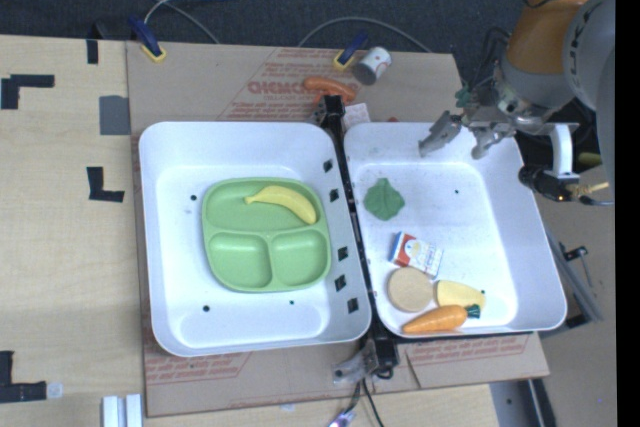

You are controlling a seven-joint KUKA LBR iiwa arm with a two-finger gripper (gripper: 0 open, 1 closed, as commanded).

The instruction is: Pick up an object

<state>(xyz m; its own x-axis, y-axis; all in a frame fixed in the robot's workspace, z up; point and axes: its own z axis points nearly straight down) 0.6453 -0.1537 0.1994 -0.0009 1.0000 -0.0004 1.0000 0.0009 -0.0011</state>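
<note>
Right bin (520,265), 6 o'clock edge: carrot (435,319), touching a tan disc (410,290) and a yellow wedge (458,294). Just above at 12: small carton (416,254). Further up, green leaf (383,199) near the 9 o'clock wall. Left bin (170,215): green divided tray (266,235), banana (285,202) in its far compartment. Gripper (461,139) at 1 o'clock corner of right bin, fingers spread, nothing between them, well apart from every item. Past the bins on cardboard (250,85): orange piece (330,86), blue clamps (147,39), grey roll (371,65).
</note>
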